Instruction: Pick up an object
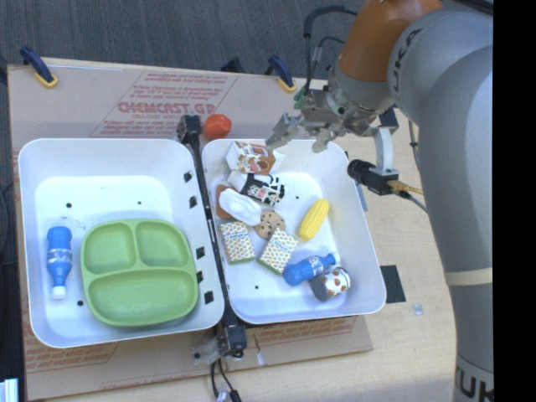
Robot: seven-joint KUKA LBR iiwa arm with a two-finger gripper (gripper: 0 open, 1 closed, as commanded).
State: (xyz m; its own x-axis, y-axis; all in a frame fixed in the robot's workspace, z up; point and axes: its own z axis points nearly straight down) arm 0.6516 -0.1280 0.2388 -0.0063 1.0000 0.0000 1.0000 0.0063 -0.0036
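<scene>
From my station I see the arm (435, 82) reaching in from three o'clock, its gripper (297, 134) poised over the far edge of the right bin (356, 224). The jaws stand apart, with nothing between them; one finger (279, 131) points toward the small printed carton (251, 156) lying just beside it in the bin's twelve o'clock corner.

The right bin holds the pickable clutter: a black-and-white cow toy (264, 192) below the carton, a white piece (239, 205) at its eight o'clock, a cookie (270, 223), a yellow corn cob (314, 219) toward three o'clock, two patterned packets (237, 243) and (278, 250), a blue bottle (307, 269), and a small round can (332, 284) touching it near six o'clock.

In the left bin (50, 174) I see a green divided plate (138, 272) and a small blue bottle (58, 258) at its nine o'clock. An orange ball (218, 126) sits on the tabletop (126, 99) just beyond the bins.
</scene>
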